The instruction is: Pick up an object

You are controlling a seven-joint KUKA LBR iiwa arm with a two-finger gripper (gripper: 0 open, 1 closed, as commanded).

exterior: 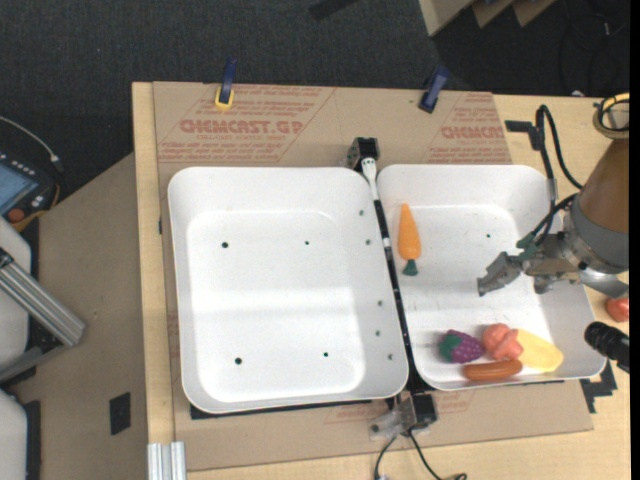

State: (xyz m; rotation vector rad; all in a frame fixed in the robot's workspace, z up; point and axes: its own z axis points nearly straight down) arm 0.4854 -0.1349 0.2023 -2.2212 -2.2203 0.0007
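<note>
My gripper [514, 284] hovers over the right side of the right bin [440, 183], open, with nothing between its fingers. A toy carrot [409, 231] with a green stub lies near that bin's left wall, well to the gripper's left. Below the gripper, along the bin's front edge, a purple grape bunch [461, 346], a pink-orange toy [503, 340], a yellow piece [541, 353] and a red sausage [492, 371] lie clustered together.
The left bin [200, 198] sits beside the right one, with a black divider strip [385, 253] between them. Cables [548, 153] run along the bench at the right. Two clamps [226, 88] hold the cardboard base at the back.
</note>
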